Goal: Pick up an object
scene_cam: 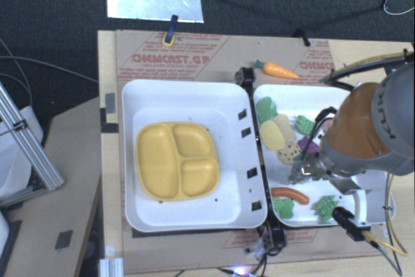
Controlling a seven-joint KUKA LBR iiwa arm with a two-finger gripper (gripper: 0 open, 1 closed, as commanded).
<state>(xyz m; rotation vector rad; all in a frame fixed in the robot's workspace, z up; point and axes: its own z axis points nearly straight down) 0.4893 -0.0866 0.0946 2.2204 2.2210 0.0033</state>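
Observation:
The right bin (293, 93) holds several toy foods. At its left are a green leafy piece (264, 108), a pale yellow piece (272, 135) and a spotted cream block (287, 154). A red sausage (290, 194) lies near the front wall, with a green piece (283, 207) beside it and another green piece (324, 205) to its right. My gripper (303, 170) hangs low over the middle of this bin, just right of the cream block and above the sausage. The arm's orange band and grey wrist hide most of it.
The left bin (136, 100) bears a yellow divided plate (177, 160). An orange carrot (277, 70) lies on the bench behind the right bin. A green piece (303, 124) and a purple piece (312, 147) sit by the arm. Cables run along the right side.

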